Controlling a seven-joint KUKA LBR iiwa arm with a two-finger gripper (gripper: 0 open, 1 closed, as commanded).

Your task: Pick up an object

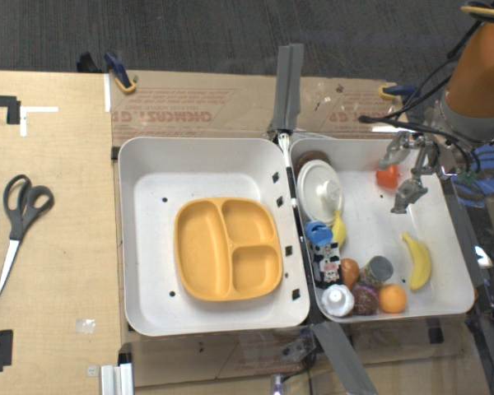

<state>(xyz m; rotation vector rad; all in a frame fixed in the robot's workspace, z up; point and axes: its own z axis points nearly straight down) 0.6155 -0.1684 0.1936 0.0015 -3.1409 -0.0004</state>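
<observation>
One banana (pixel 417 261) lies lower right in the right bin (pixel 457 220), long axis near vertical.
Arm enters upper right; tool (pixel 405 189) hangs spread, holding nothing, beside a red object (pixel 387 176).

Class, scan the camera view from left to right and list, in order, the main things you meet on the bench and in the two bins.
scissors → yellow divided plate → white bowl → red object → banana

Arm (pixel 482 64) cut off at right edge, seemingly.
</observation>
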